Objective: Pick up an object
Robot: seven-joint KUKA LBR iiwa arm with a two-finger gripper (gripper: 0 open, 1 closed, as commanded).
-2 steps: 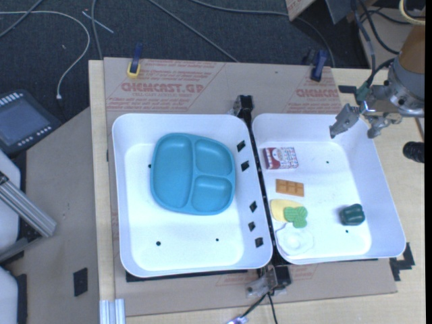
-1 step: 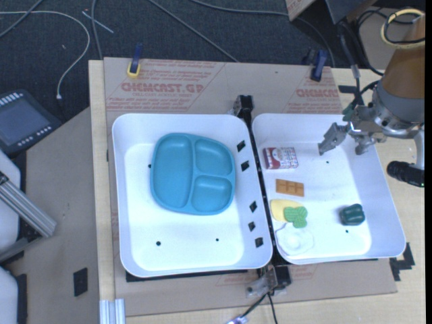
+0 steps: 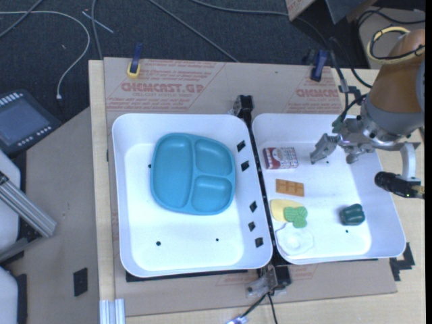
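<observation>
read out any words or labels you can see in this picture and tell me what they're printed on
"CHEMCAST GP", roughly, in red on the brown backing sheet behind the left bin; the letters are blurred.
A second red print on that sheet behind the right bin: blurred.
Red and white packet: print too small to read.

Two shallow white bins side by side on a cardboard-covered bench [image 3: 202,76]. Left bin [image 3: 135,241]: a blue divided plate [image 3: 193,173], three compartments, lying flat, toward 12 o'clock of centre. Right bin [image 3: 378,241]: a red-and-white packet [image 3: 280,158] at 10 o'clock; a brown waffle-like block [image 3: 289,187] just below it; a yellow piece [image 3: 280,208] touching a green leafy piece [image 3: 295,214] at 8 o'clock; a white crumpled item [image 3: 295,239] just beneath those; a dark green pepper-like item [image 3: 352,214] at 5 o'clock, well apart. Gripper [image 3: 337,150] at 1 o'clock over the right bin, fingers spread, nothing between them. Grey arm with orange band [image 3: 398,79] entering from 3 o'clock.
</observation>
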